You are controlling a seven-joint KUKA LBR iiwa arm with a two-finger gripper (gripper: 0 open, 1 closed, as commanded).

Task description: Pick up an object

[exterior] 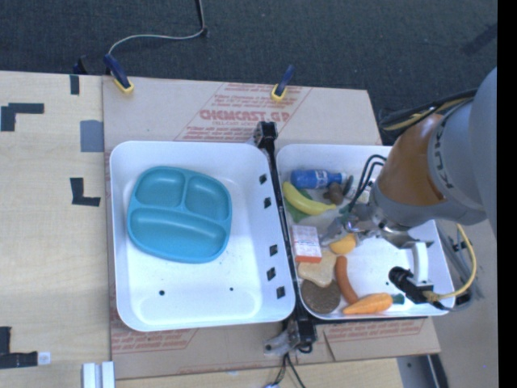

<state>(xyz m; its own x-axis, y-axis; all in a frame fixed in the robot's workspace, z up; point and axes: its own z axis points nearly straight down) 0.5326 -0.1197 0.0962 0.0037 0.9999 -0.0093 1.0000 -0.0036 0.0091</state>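
Note:
The right bin holds a blue bottle, a yellow banana, a red-and-white packet, a slice of bread, a brown round piece, a red sausage, a carrot and a small orange piece. My gripper reaches down into the bin's middle, just right of the banana and above the small orange piece. The arm's wrist covers its fingertips.
The left bin holds a blue divided plate. A black divider runs between the bins. The grey arm with its orange band covers the right bin's upper right part. Cables hang along the bin's right edge.

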